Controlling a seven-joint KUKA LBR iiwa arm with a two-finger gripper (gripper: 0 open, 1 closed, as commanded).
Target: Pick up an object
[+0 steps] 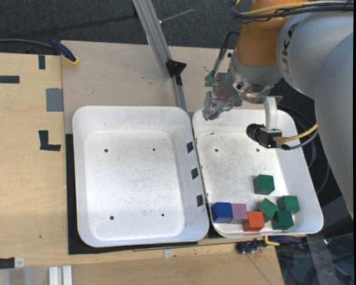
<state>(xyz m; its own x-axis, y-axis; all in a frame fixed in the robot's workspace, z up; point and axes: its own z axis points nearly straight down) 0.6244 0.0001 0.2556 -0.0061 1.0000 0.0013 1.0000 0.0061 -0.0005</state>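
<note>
The pincer (212,110) is held above the far rim of the right bin (237,144), its state not discernible, well apart from the blocks (262,209) clustered in the near corner, so nothing is judged gripped.

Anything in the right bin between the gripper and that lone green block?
No. In the camera view, bare white bin floor runs from the gripper at the bin's far left corner down to the lone green block.
</note>
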